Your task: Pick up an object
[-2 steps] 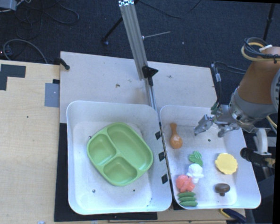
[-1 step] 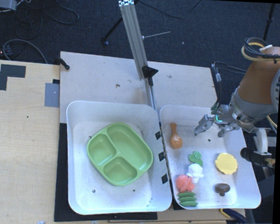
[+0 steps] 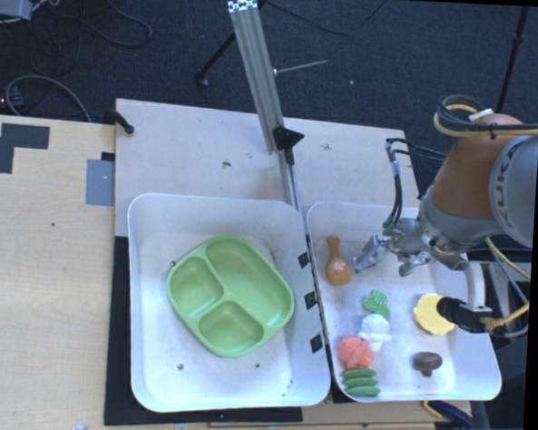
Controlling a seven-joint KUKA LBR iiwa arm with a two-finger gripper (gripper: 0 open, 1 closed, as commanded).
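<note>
In the right bin (image 3: 477, 381) lie several small toy foods: an orange-brown pear-shaped piece (image 3: 337, 264), a green leafy piece (image 3: 377, 303), a white piece (image 3: 375, 330), a pinkish-red piece (image 3: 356, 352), a green pea pod (image 3: 361, 380), a yellow piece (image 3: 432, 315) and a brown mushroom-like piece (image 3: 426, 362). My gripper (image 3: 376, 252) hangs over the upper middle of this bin, right of the pear-shaped piece and above the green leafy piece. Its metal fingers (image 3: 368, 256) point left and down, spread apart with nothing between them.
A green three-compartment plate (image 3: 230, 294) sits in the left bin (image 3: 151, 357). A slanted metal post (image 3: 263, 82) rises from behind the divider between the bins. The arm's orange wrist band (image 3: 466, 181) looms over the right bin's far right side.
</note>
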